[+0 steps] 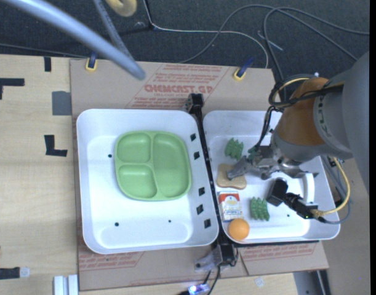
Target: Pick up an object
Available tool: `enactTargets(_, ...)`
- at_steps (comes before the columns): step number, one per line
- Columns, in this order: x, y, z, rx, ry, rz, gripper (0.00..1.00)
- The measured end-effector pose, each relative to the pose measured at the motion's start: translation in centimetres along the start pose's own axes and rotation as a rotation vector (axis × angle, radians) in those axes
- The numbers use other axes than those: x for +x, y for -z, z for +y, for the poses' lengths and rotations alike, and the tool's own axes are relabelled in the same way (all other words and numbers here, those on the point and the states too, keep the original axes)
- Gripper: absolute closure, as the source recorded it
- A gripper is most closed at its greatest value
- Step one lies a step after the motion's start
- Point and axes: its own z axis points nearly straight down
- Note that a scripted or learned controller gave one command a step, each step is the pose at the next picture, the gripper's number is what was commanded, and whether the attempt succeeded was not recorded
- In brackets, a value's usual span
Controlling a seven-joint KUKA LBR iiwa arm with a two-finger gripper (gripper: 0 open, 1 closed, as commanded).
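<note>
Tan cracker (pixel 230 176) sits right under the end effector (pixel 238 170) at centre-right; grip state unclear. Flat cracker may slip, or nudge the green toy (pixel 234 147) nearby.

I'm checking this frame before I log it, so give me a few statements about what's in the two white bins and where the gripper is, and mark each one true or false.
1. The green divided plastic plate lies in the left white bin. True.
2. The round orange ball sits on the green plate. False: it lies in the right white bin, near its front edge.
3. The gripper is over the tan flat biscuit-shaped piece in the right bin. True.
4. Two small green knobbly toys, one and another, lie in the right bin. True.
5. The small red and white packet lies in the left bin. False: it is in the right bin, just behind the orange ball.
</note>
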Motion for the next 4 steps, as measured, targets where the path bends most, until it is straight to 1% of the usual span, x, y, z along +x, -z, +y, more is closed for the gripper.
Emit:
enactTargets(1,0.2,1.2,0.2,-0.006,0.001,0.002,1.0)
enactTargets(2,0.0,7.0,-0.5,-0.003,0.0,0.0,1.0)
enactTargets(3,-0.7,13.1,-0.6,-0.005,0.0,-0.001,1.0)
enactTargets(4,-0.6,14.2,-0.6,0.0,0.0,0.001,1.0)
